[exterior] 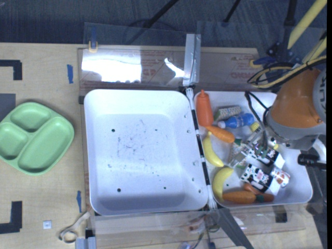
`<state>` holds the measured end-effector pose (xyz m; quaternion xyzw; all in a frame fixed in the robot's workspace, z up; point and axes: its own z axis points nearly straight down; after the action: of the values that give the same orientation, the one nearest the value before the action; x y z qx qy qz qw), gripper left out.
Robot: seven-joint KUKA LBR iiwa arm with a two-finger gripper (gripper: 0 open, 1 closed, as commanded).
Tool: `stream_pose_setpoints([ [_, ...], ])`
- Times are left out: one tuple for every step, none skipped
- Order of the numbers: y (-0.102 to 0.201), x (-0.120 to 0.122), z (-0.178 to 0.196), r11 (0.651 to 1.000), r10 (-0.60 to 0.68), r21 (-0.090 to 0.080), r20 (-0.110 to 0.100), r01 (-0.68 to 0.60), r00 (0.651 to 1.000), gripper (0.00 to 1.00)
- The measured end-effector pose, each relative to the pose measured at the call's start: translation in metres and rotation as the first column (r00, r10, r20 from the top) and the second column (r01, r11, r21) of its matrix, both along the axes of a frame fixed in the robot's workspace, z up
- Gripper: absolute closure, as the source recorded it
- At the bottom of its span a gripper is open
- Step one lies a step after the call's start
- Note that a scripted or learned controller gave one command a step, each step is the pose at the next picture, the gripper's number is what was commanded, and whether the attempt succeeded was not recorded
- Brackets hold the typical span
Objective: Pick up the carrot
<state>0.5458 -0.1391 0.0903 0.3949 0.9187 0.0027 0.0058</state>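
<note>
1. Target: carrot (pixel 220 134) lies in right bin (pixel 303 191), near its left wall, just below a larger orange veg (pixel 204 108) and just above the upper banana (pixel 210 152). A similar orange item (pixel 239 195) sits at the bin's front edge; could be a 2nd carrot, view too poor to say.
2. Doing it well: come straight down w/ fingers across the carrot's short axis; it lies slanted, so rotate wrist to match. Keep clear of the banana and blue bottle (pixel 237 122) so only the carrot gets pinched.
3. Gripper (pixel 248 150) sits low among the clutter, right of the carrot, not touching it.
4. Fingers: can't tell if apart or together; clutter masks them. Nothing visibly held.
5. Arm (pixel 293 108) reaches in from the right, orange band above wrist, over the bin's right half.
</note>
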Motion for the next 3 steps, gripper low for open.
stream_pose_setpoints([
  [-0.016, 0.022, 0.0, 0.993, -0.116, 0.003, -0.002, 0.116, 0.993, 0.0],
  [0.019, 0.05, 0.041, 0.946, 0.323, -0.001, -0.009, -0.323, 0.946, 0.0],
  [0.041, 0.049, -0.004, 0.855, 0.518, -0.004, -0.007, -0.518, 0.855, 0.0],
])
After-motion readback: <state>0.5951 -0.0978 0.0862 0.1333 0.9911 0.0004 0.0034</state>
